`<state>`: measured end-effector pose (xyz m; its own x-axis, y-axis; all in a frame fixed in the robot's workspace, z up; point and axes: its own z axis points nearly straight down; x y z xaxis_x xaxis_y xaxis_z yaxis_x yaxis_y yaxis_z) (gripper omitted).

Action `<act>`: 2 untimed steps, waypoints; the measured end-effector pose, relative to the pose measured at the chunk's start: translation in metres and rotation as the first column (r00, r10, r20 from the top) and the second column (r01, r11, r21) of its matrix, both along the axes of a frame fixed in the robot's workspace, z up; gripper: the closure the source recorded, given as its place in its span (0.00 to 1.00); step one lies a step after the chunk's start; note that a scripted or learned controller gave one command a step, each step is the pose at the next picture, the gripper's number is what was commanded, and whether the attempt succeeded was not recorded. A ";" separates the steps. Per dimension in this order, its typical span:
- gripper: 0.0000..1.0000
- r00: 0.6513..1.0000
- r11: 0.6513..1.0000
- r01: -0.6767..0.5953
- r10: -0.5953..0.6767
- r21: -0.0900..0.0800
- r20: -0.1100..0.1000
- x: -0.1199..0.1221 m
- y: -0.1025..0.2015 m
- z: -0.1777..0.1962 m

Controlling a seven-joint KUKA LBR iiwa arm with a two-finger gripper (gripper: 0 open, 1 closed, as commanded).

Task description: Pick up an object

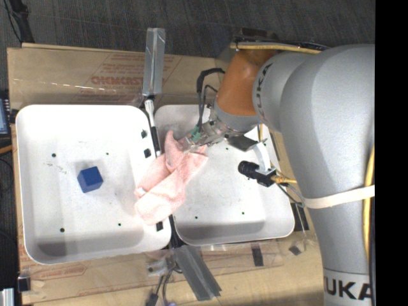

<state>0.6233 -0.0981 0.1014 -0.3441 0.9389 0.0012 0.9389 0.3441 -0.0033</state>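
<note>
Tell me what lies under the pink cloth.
The pink cloth drapes over the divider where the left bin and right bin meet, covering both rims there. Anything smaller beneath it is hidden.

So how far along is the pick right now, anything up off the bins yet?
Done: the gripper has reached the pink cloth at its upper end in the right bin. In hand: that end looks bunched at the fingertips, though an actual grasp can't be confirmed. Left: the lift; most of the cloth lies draped over the divider into the left bin. The blue cube sits untouched.
</note>
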 end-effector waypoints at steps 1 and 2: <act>0.00 1.000 1.000 0.000 0.000 0.000 0.000 0.000 0.000 0.000; 1.00 1.000 1.000 -0.002 0.002 0.000 -0.001 0.000 0.000 0.010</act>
<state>0.6234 -0.0978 0.1112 -0.3461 0.9382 0.0012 0.9382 0.3461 -0.0043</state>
